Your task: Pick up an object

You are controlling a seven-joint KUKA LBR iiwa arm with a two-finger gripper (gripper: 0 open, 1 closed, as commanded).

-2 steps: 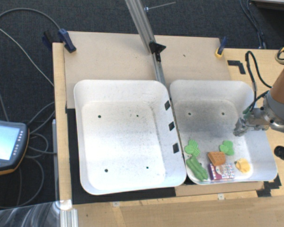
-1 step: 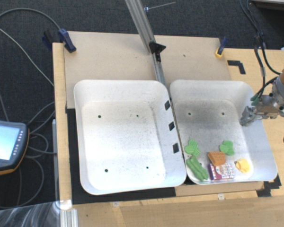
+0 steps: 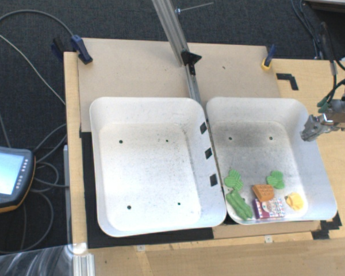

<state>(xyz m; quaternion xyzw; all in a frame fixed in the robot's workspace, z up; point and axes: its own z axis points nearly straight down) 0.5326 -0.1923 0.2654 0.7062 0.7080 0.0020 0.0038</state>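
Picking is not yet starting: gripper [image 3: 310,129] is hovering at the right bin's [image 3: 247,111] right rim, grasp state unclear, while toys [image 3: 263,194] are lying along its near edge.

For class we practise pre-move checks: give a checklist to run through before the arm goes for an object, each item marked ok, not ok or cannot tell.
1. Objects lie in right bin: ok.
2. Gripper over the objects: not ok, it sits at the bin's right rim.
3. Orange block free of neighbours: not ok, purple pack touches it.
4. Yellow piece unobstructed from above: ok.
5. Gripper opening: cannot tell.
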